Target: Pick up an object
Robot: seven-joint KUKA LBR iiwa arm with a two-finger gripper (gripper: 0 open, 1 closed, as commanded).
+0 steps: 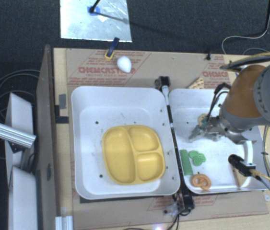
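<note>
I see a yellow divided tray [134, 153] in the left bin [84, 128]; the gripper [203, 127] is low in the right bin [182, 99], above a green toy [192, 159] and pretzel [201, 181].

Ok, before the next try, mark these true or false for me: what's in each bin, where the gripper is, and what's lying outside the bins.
1. The yellow divided tray lies in the left bin. True.
2. The gripper is over the left bin. False: it is over the right bin.
3. A green toy lies in the right bin. True.
4. The orange pretzel-shaped toy sits in the yellow tray. False: it lies near the front edge of the right bin.
5. A white egg-shaped object rests on the cardboard behind the bins. True.
</note>
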